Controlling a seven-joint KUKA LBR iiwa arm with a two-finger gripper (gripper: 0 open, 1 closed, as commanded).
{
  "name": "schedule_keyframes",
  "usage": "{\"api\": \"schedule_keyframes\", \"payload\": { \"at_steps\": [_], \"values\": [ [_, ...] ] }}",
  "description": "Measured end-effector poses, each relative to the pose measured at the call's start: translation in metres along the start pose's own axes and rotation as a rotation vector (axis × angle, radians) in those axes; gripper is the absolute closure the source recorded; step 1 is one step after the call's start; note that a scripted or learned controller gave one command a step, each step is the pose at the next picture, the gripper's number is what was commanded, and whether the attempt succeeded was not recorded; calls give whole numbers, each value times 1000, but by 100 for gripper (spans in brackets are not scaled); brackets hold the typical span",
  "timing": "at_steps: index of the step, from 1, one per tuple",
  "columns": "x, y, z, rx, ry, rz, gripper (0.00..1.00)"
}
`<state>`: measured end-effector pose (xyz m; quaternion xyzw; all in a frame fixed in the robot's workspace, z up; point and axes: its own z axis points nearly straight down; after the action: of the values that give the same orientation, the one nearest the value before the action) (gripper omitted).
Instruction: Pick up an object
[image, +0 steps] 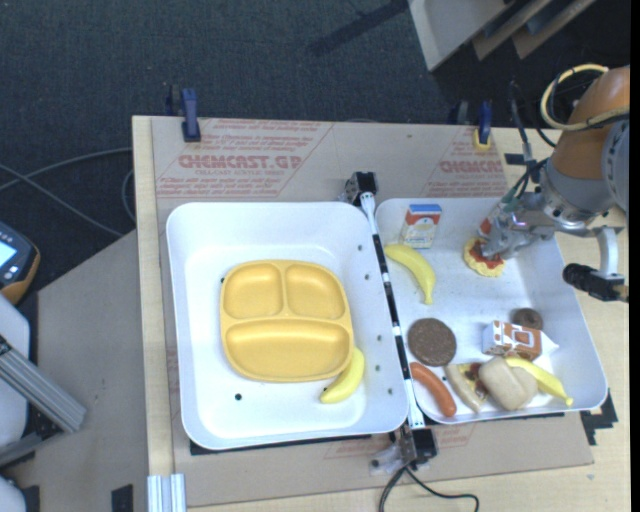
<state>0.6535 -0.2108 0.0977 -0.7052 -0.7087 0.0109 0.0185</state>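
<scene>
In the right bin (580, 340), tool (497, 243) over pizza slice (485, 262).

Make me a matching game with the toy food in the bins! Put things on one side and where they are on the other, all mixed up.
Things:
1. yellow divided plate
2. small carton
3. brown round patty
4. hot dog

Places:
A. near the front edge of the right bin
B. middle of the left bin
C. back of the right bin
D. middle of the right bin

Pairs: 1-B, 2-C, 3-D, 4-A
</scene>
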Motion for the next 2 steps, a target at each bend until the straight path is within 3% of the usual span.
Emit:
{"api": "schedule_keyframes", "payload": {
  "at_steps": [1,2],
  "values": [
    [75,13,-83,-52,-12,-2,100],
    [71,11,-77,-43,-12,3,0]
  ]
}}
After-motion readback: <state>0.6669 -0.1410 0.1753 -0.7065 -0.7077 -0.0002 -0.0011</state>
